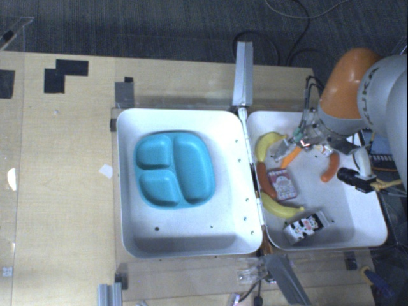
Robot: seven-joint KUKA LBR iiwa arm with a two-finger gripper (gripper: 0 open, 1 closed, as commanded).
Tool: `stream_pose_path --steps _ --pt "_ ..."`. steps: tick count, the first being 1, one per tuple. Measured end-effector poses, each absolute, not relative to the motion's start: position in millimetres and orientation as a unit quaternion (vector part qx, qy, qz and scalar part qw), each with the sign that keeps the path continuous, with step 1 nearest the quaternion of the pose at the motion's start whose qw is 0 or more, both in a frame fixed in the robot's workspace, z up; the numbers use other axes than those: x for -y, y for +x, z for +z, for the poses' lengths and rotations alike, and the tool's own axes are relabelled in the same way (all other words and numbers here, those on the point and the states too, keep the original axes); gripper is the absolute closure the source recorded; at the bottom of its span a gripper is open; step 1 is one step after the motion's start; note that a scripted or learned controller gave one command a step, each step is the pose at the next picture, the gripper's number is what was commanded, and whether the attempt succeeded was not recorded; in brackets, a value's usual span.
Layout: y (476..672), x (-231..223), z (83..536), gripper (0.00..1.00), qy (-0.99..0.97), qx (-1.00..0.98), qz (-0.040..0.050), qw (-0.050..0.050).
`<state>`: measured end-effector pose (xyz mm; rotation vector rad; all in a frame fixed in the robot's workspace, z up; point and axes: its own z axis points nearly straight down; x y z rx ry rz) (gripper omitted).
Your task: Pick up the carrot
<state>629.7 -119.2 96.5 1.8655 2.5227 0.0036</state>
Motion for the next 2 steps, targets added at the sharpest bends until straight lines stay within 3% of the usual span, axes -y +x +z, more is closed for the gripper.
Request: stream_pose_path --steps 1,2 --pt "631.4 118 109 1.00 0.594 -0.804 0.0026 0.003" --pt "618.9 123 95 1.00 0.604 -0.797 0.0020 0.003"
